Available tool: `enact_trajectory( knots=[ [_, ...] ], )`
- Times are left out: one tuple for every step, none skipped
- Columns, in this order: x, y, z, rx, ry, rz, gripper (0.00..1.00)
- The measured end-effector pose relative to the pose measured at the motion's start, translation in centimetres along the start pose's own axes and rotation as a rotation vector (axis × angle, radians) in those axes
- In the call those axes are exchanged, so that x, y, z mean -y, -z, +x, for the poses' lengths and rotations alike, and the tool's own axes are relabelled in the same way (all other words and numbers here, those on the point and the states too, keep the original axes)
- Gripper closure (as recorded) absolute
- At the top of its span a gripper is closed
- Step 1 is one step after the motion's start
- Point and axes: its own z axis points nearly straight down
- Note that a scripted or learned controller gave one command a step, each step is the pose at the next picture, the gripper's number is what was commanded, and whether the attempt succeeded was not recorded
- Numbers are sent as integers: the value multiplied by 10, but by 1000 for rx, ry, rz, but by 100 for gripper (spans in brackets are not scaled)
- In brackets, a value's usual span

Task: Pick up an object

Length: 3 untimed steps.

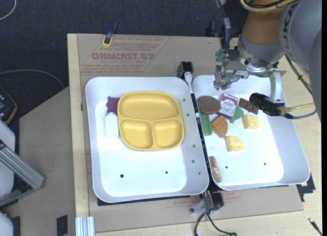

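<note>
My gripper (223, 80) hangs over the far left corner of the right bin (286, 164), just above a cluster of small things. Nothing shows in its grasp. Directly below it lie a brown round disc (207, 104) and a pink-and-white packet (228, 105). Nearer the front are a green piece (205, 125), an orange waffle-like piece (219, 126) and two yellow cheese-like blocks (251, 122) (234, 143). A dark brown piece (247, 105) lies right of the packet. A small tan stick (215, 169) rests by the bin's left wall.
The left bin (143, 181) holds a yellow divided plate (150, 120), with a white bottle (111, 125) and a purple thing (112, 103) at its left. The right bin's front and right floor is bare. A clamp (184, 69) sits between the bins at the back.
</note>
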Motion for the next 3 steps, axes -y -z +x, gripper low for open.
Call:
enact_trajectory(
  knots=[
    [-23, 1, 21, 1, -1, 1, 100],
    [-20, -16, 15, 0, -4, 10, 100],
    [-13, -4, 28, -1, -2, 9, 100]
  ],
)
